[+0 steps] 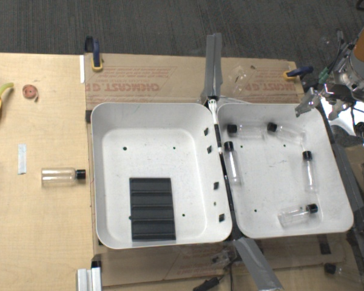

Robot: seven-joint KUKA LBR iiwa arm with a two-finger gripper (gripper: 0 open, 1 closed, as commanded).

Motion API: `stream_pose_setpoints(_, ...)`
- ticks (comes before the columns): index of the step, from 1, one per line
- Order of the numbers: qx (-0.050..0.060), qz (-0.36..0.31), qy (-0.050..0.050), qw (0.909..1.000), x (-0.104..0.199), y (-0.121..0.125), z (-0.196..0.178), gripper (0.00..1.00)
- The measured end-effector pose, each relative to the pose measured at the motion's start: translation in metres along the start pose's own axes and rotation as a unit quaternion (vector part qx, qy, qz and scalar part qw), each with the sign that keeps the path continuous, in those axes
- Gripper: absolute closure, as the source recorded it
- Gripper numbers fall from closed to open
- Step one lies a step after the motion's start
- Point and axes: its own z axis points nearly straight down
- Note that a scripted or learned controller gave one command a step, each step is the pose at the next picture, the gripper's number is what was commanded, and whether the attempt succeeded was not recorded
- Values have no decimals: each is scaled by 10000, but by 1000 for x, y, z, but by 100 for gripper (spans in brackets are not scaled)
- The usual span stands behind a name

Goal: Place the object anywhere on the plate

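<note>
From where I stand, nothing of the job looks done yet. The dark ribbed plate [151, 209] lies flat in the left bin [109, 126], close to that bin's near edge, and its ridged top carries nothing.

The things to be moved are over in the right bin [333, 223]: several clear vials with black caps. One vial [231, 160] lies lengthwise along the bin's left wall, another vial [307, 170] lies near the right wall, a third vial [296, 214] rests in the near right corner, and two more, hard to make out against the white, lie along the far edge with only their caps showing plainly. All are apart from the plate, with the divide between the bins in the way.

The arm [358, 65] is pulled back at the far right corner of the table, and the tool [315, 99] hangs just over the far right corner of the right bin. I see no vial between its parts, but whether it is released or clenched I cannot tell; it is small and cluttered with cables there.

So the whole sequence remains, by my judgement: come down on a vial, take it, carry it across, and set it on the plate. A stray bottle [62, 175] lies on the bare table left of the bins.
</note>
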Motion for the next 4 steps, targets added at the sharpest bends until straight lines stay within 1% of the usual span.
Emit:
stream_pose_setpoints(1,-9,-718,-1,9974,-10,27,-16,0)
stream_pose_setpoints(2,-2,-1153,4,9933,-21,-16,-137,0)
stream_pose_setpoints(3,2,-410,3,9992,49,-6,-198,0)
stream_pose_setpoints(4,4,81,1,10000,-7,-33,-212,0)
